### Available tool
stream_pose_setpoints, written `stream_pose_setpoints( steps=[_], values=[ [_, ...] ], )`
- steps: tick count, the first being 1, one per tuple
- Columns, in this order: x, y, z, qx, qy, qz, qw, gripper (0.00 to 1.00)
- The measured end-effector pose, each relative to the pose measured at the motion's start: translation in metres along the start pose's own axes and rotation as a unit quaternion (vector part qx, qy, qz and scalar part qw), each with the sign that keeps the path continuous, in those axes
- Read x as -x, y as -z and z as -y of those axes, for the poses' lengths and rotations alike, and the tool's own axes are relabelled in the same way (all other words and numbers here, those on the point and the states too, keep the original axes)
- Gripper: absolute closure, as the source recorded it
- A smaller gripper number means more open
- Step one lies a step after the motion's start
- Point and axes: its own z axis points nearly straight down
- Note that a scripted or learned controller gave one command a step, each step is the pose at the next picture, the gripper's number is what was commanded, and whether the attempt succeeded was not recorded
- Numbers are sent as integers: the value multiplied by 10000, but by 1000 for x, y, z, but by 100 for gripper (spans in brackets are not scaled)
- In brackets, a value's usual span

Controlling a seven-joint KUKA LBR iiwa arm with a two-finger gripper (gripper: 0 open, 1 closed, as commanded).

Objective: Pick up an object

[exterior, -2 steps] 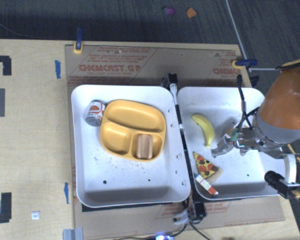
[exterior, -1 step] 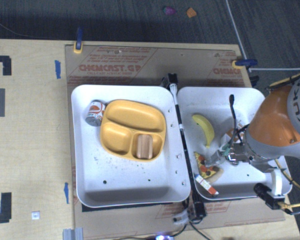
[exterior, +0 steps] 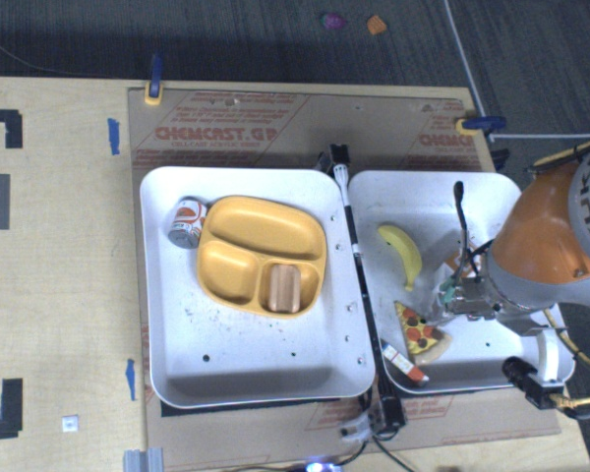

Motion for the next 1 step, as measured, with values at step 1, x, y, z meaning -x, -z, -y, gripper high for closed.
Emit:
stream_pose_setpoints(
  steps=[1],
  values=[
    [-79,79,-77,-23,12,-3,10000,100]
  ],
)
